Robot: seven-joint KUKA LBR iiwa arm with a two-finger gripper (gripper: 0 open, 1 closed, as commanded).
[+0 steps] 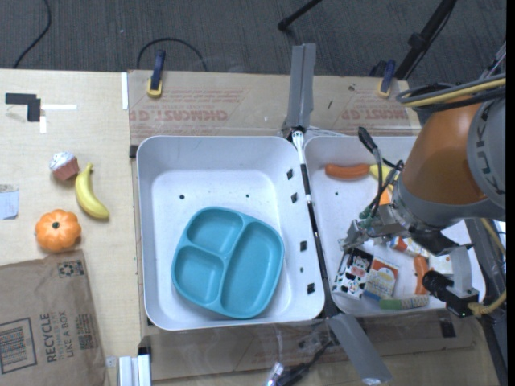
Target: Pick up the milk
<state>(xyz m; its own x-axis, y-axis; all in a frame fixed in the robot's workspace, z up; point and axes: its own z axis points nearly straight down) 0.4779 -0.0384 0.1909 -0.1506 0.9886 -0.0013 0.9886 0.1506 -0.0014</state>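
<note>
Claw point(360, 244) in right bin point(322, 215); milk point(352, 273) just below it, sausage point(347, 170) behind, plate point(229, 261) left in other bin point(153, 215).

The arm's hand point(360, 240) hangs low in the right bin point(322, 215), directly above the milk point(352, 274) (a cow-spotted carton lying near the bin's front wall). A small orange carton point(381, 281) lies just beside the milk, and a hot dog point(348, 170) rests towards the back. The left bin point(161, 215) carries a blue divided plate point(229, 260). On the table point(64, 127) lie a banana point(89, 193), a cupcake point(63, 166) and a small pumpkin point(58, 231).
</note>
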